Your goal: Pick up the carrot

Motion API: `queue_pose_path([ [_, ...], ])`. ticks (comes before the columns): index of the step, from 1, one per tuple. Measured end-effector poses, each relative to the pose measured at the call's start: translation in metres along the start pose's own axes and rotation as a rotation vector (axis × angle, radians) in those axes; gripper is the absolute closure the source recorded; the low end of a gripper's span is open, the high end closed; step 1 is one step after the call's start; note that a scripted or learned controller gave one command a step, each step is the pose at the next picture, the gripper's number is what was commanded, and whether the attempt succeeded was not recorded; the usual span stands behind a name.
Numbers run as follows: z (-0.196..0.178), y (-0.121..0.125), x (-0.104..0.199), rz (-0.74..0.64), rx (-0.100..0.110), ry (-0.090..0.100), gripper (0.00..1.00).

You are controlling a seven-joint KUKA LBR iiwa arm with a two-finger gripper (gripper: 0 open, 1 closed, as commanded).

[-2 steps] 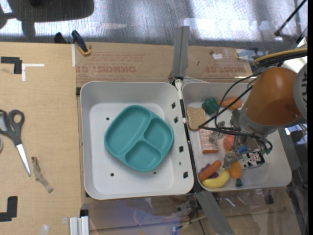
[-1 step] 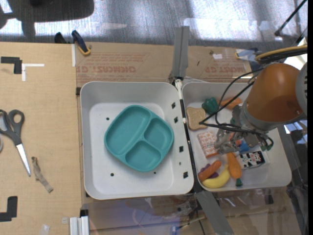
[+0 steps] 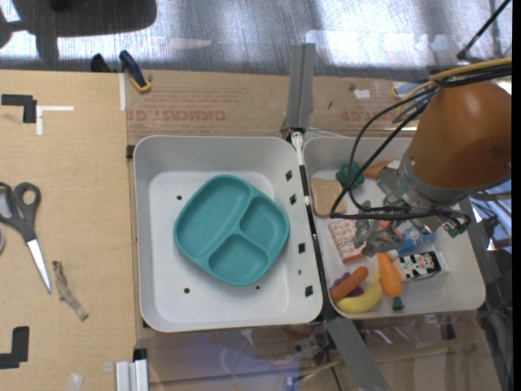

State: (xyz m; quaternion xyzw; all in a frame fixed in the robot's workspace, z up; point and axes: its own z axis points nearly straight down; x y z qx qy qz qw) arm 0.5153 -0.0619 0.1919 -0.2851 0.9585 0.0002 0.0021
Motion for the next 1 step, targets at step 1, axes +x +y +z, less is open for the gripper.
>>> queue_pose_path([
  [1,0.0005,0.0079,-0.0166,-0.287,-0.002,0.0,1.0],
])
